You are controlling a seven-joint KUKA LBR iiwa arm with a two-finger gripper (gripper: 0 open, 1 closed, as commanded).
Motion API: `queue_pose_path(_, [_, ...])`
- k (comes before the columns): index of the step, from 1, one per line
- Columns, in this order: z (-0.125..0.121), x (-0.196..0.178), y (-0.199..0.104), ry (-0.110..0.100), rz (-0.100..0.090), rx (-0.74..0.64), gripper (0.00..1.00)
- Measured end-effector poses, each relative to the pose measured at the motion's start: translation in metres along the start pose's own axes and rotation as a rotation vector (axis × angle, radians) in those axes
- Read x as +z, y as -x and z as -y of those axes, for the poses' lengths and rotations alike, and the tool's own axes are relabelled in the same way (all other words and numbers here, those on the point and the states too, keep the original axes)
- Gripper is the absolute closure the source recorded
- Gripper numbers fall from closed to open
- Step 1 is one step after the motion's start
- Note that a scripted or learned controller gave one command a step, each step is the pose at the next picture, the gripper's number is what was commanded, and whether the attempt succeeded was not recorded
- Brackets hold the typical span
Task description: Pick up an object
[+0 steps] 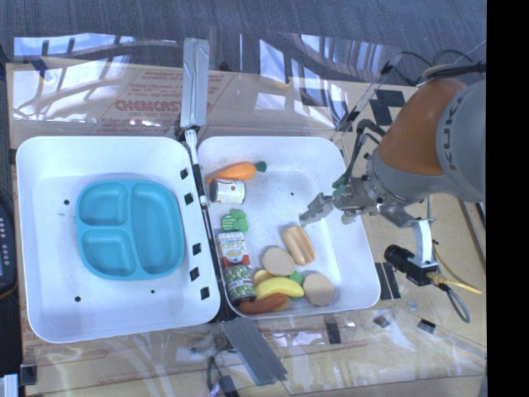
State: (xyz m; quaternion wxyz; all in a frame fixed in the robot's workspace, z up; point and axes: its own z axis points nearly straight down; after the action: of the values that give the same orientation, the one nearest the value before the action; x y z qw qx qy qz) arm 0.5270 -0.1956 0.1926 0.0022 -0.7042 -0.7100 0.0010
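The gripper is shown above the right bin, near its right wall. Its jaws appear slightly parted, though the view is indistinct, and nothing is seen between them. The hot dog lies just below it, on the bin floor, beside a banana. A blue divided plate is contained in the left bin.

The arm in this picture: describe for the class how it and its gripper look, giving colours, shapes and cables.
The arm is grey and rounded, with a wide orange band above the wrist. It ends in a small grey metal gripper, with green bits beside it. Thin dark cables run above the arm, and a yellow cable lies below it.
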Motion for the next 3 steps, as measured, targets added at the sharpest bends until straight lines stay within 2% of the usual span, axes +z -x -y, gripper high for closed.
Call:
queue_pose_path(1, [0.016, 0.099, -0.024, 0.008, 0.002, 0.068, 0.00])
queue_pose_path(2, [0.017, 0.092, -0.024, 0.002, 0.001, 0.063, 1.00])
queue_pose_path(3, [0.014, 0.101, 0.002, 0.004, 0.001, 0.209, 1.00])
